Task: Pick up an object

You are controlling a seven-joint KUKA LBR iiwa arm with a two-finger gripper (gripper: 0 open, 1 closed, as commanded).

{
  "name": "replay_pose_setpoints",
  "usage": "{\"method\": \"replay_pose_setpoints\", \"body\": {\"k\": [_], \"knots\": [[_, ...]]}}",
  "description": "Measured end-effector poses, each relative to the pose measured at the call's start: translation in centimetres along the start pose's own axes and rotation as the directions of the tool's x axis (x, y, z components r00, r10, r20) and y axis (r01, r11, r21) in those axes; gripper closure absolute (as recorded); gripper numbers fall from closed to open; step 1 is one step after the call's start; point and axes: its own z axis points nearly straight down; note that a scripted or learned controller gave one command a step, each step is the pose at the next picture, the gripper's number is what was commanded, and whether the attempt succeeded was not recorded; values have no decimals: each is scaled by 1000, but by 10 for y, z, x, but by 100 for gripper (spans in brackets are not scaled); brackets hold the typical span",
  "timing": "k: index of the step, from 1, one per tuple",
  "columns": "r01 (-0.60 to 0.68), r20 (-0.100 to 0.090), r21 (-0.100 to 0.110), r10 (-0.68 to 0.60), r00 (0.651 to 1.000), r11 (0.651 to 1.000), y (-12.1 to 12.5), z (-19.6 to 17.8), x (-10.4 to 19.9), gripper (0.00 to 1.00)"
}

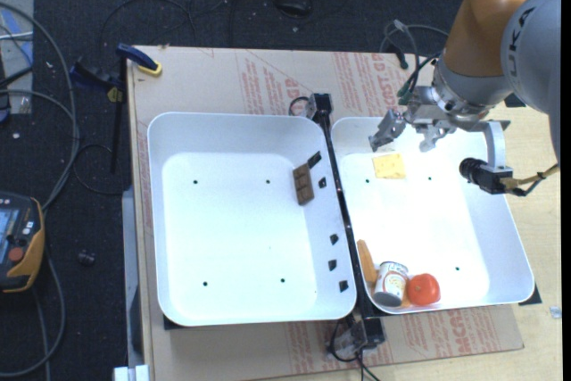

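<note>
You see the arm (500, 31) reaching in over the far edge of the right bin (500, 227), with the left bin (232, 227) holding a brown chocolate bar (305, 183) against its right wall. The gripper (409, 133) hangs above the bin with its fingers spread wide, nothing between them. Just beside and below it lies a yellow cheese slice (388, 166), judged the likely target. At the near corner sit a carrot (367, 260), a can (389, 281) and a tomato (424, 288). No pick made yet; descent, closing and lift all remain.
</note>
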Motion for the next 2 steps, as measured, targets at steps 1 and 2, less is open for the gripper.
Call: {"method": "replay_pose_setpoints", "body": {"k": [1, 2], "knots": [[1, 0, -7, -1, 1000, 1000, 1, -4, 0, 0], [1, 0, -2, -1, 1000, 1000, 10, 47, 3, 0]]}}
